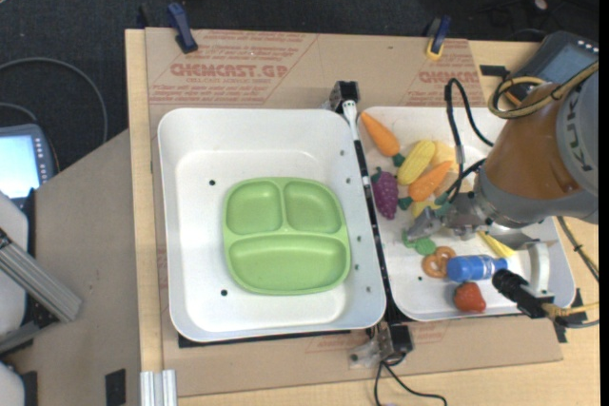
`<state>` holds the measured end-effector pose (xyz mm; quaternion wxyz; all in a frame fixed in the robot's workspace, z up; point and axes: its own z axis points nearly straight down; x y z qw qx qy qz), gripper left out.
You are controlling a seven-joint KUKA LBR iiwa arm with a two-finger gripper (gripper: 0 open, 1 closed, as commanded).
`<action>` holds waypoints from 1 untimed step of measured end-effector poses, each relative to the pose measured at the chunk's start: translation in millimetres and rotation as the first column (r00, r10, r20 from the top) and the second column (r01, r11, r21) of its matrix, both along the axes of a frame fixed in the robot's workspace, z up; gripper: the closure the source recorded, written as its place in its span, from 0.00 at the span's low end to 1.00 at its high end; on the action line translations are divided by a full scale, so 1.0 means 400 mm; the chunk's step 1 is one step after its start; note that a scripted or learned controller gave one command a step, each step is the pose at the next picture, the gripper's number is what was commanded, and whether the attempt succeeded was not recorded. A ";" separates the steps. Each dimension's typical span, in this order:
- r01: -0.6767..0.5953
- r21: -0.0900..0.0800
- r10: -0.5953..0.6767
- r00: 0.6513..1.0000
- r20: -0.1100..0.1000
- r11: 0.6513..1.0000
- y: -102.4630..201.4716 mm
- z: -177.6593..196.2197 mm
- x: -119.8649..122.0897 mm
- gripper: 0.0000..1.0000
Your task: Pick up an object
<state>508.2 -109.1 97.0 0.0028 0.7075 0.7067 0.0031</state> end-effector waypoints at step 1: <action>-0.004 -0.001 0.004 1.000 -0.005 1.000 0.033 -0.032 0.142 0.00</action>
